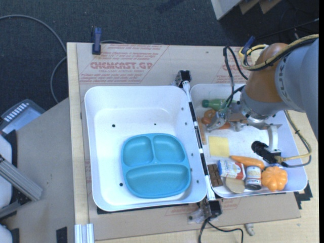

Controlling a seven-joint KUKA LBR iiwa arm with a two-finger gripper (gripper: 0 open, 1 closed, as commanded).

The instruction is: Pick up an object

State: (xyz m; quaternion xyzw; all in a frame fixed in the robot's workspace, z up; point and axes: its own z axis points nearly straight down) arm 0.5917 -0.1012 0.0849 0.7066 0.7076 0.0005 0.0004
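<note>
The gripper (220, 119) is down in the right bin (296, 140), near the far left corner. I cannot tell if it grips anything. A blue plate (155, 164) lies in the left bin (101, 135).

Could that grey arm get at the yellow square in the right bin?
Probably yes. The yellow square lies flat on bare bin floor, nothing on top, and the gripper hangs just above it in the same bin.

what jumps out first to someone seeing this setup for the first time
The blue divided plate lies alone in the left bin, its colour strong against the white. The right bin is crowded: a yellow square, a carrot, a small orange pumpkin and a green item near the far wall. The grey arm with its orange band hangs over that bin from the right.
</note>
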